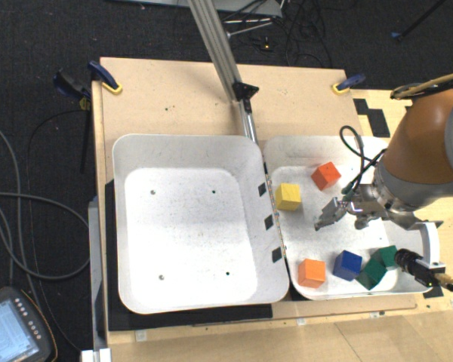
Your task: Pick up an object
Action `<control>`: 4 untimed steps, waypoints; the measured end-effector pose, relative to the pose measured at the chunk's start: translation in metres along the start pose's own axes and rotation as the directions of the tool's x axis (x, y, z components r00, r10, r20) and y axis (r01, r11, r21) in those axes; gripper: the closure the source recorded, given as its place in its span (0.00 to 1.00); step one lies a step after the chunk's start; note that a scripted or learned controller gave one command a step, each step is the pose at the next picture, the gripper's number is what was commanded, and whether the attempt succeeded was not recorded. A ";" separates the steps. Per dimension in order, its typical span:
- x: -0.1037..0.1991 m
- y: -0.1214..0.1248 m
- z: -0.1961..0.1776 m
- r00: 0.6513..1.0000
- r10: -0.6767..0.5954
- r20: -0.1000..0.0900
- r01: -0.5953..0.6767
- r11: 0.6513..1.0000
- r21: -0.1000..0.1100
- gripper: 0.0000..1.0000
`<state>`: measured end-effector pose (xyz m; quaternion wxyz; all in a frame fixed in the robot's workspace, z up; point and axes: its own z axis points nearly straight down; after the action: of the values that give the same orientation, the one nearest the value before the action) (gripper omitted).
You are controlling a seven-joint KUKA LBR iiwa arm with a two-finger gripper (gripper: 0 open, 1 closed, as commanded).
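The right bin (pixel 298 151) holds several blocks. A yellow cube (pixel 288 197) lies near its left wall and an orange cube (pixel 326 176) sits further back. Along the front edge lie a second orange cube (pixel 312 272), a blue cube (pixel 348 265) and a green block (pixel 377 267). My gripper (pixel 328 216) hangs over the middle of this bin, to the right of the yellow cube and in front of the rear orange cube. It points left and down, with nothing seen between its fingers.
The left bin (pixel 136 157) sits beside the right one on the wooden bench. A slanted metal pole (pixel 215 40) rises from the back between the bins. Blue and yellow clamps (pixel 104 78) sit at the bench's rear corners. Cables lie on the dark floor at left.
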<state>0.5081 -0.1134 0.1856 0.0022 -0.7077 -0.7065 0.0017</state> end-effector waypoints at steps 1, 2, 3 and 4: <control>-0.002 0.001 0.064 1.000 0.000 -0.001 0.000 1.000 0.002 0.00; -0.002 0.004 0.050 1.000 0.000 0.001 0.000 1.000 -0.008 1.00; -0.003 0.011 -0.012 1.000 -0.004 0.003 0.004 1.000 -0.012 1.00; -0.003 0.012 -0.059 1.000 -0.005 0.003 0.005 1.000 -0.012 1.00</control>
<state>0.5208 -0.1169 0.2445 -0.0030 -0.7059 -0.7083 -0.0018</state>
